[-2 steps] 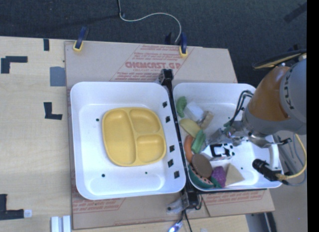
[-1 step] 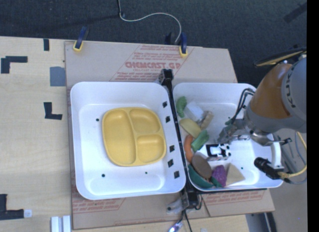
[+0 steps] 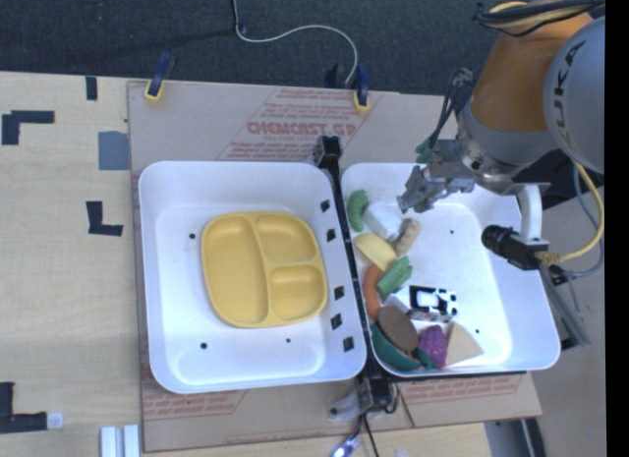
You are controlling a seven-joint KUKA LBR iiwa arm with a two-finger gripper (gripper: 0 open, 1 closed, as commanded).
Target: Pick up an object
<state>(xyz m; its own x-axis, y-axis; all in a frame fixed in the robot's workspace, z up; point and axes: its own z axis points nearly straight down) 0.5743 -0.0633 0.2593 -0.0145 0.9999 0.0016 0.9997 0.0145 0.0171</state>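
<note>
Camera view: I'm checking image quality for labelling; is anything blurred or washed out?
Camera view: the white bins look bright, little surface detail; the yellow tray is sharp; the hand is soft, its fingers indistinct; the small toys crowd together, edges hard to separate.

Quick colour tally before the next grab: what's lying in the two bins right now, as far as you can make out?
Yellow: 2, divided tray, piece
Green: 3, pieces
Orange: 1
Tan: 2
Brown: 1
Purple: 1
Black-and-white: 1
Total: 11, though the pile overlaps
</note>
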